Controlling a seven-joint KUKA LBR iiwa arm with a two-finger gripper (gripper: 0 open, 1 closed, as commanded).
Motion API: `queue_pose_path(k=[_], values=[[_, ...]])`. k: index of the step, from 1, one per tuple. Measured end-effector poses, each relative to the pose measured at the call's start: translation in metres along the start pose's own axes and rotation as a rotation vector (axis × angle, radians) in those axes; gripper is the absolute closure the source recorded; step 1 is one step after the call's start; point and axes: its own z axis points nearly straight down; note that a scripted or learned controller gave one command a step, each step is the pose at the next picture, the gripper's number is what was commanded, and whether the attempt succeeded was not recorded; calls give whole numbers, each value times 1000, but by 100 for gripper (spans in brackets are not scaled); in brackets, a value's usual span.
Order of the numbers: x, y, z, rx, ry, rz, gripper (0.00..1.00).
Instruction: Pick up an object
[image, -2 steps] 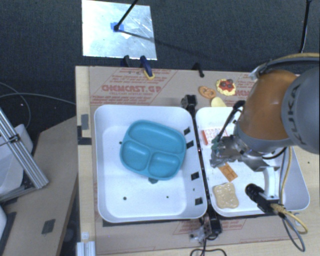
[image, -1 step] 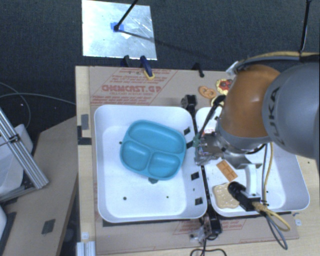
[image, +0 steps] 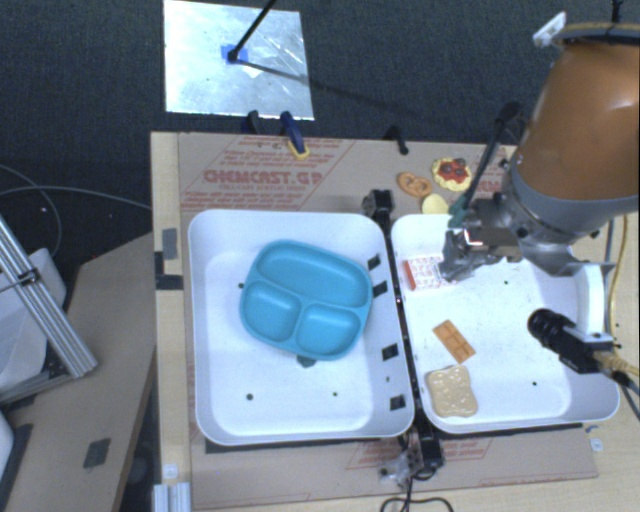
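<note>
**Poised Low Over the Right Bin, Grasp Unconfirmed**

Hung low at the upper left of the right bin (image: 590, 300): the gripper (image: 462, 262), at the end of the orange-banded arm (image: 580, 110). Impossible to tell whether spread or pressed together, blurred and seen from above. Just beside it, on the left, a red-and-white packet (image: 422, 272), perhaps touched, perhaps only near. Farther down the same bin, an orange cracker-like piece (image: 454, 341) and a tan toast-shaped piece (image: 452, 391), both well apart from the tool. Across the divider, a blue sectioned plate (image: 305, 300) in the left bin (image: 215, 400).

Judged risky from here: a thin, flat packet, close to the bin wall, likely to slide or be nudged aside rather than pinched; a descent slightly off could strike the bin floor and close on nothing.
</note>
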Motion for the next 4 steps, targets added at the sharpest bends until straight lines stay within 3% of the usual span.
queue_pose_path(k=[1, 2, 3, 4], values=[[57, -4, 87, 23, -2, -4, 100], [27, -2, 97, 17, -2, 6, 100], [107, 5, 34, 9, 2, -8, 100], [57, 8, -91, -1, 1, 7, 100]])
